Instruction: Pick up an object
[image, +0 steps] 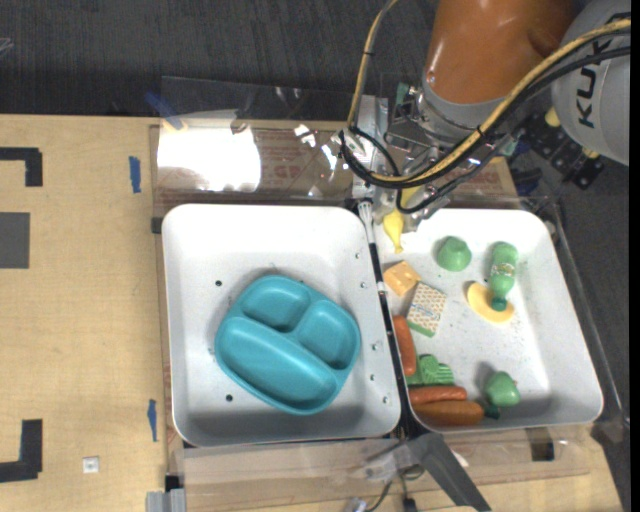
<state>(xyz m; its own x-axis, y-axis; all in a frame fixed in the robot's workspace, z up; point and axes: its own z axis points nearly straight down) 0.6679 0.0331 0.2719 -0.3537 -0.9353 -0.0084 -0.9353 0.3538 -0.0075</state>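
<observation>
Over the right bin's (560, 330) top left corner hangs the gripper (392, 215), pinching a small, smooth yellow toy (394, 231) between its fingers. Below lie a hot dog (447, 403), green lumps and a checkered square (427, 307). A shiny teal tray (288, 343) with three dips fills the left bin (190, 260).

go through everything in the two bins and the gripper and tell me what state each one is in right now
Teal divided plate: upright, alone in the left bin.
Yellow piece: at the right bin's top left corner, just under the gripper; grip unclear.
Orange block: lying loose.
Patterned card: lying flat.
Green round piece: lying loose.
Green bottle: lying across the yellow disc.
Carrot: along the left wall.
Sausage: along the front wall.
</observation>
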